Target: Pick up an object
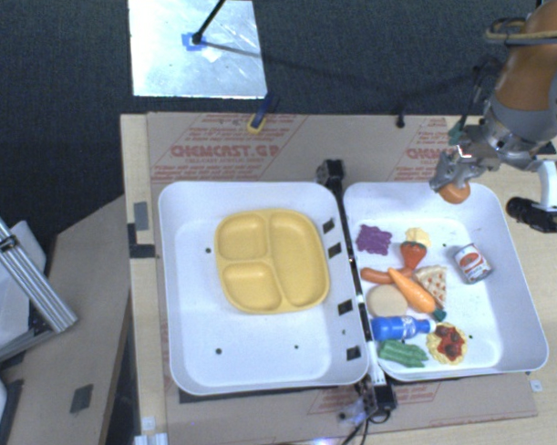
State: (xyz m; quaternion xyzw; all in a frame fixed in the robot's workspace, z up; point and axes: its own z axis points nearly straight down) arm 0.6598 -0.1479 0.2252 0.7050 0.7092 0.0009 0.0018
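At the near edge of the right bin lie some green beans and a little round pizza. Just behind them is a blue bottle lying on its side. A bit farther back sit a pale round cookie, a long orange carrot lying at a slant, and a tan waffle slice. A red sausage lies just beside the carrot's far end. A small red and white can rests on its side, well apart to the right. Farther back are an orange-red strawberry-like fruit, a small yellow piece and a purple bunch of grapes.

The left bin holds a yellow plate with three parts. It lies flat in the middle of the bin.

At the far right corner of the right bin is the gripper. It hangs over the back rim. A small orange ball sits right at its tip, and the fingers look closed on it, gripping its top. The ball is up against the bin's back edge. The grey arm with its orange band rises behind it.

Farthest away, a shiny silver sheet lies on the dark floor.
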